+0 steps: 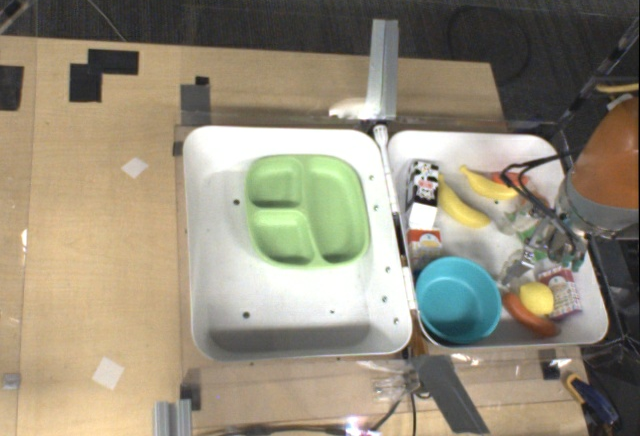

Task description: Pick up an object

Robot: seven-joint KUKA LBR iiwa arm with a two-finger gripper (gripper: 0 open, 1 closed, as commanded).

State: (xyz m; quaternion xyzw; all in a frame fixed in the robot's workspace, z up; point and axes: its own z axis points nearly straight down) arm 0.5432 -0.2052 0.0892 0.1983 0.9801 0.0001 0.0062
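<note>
Presently, right bin [597,329]: banana [478,182] beside the milk carton [424,182], near the hand [535,239] (grip state indiscernible among cables); judged light, soft, easily bruised, best taken across its middle, not its tips.

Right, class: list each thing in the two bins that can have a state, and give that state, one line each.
green tray: upright, compartments bare, alone in the left bin.
blue bowl: upright, nothing in it, right bin.
bananas: lying flat.
small carton: lying on its side.
gripper: low in the right bin among the objects.
</note>
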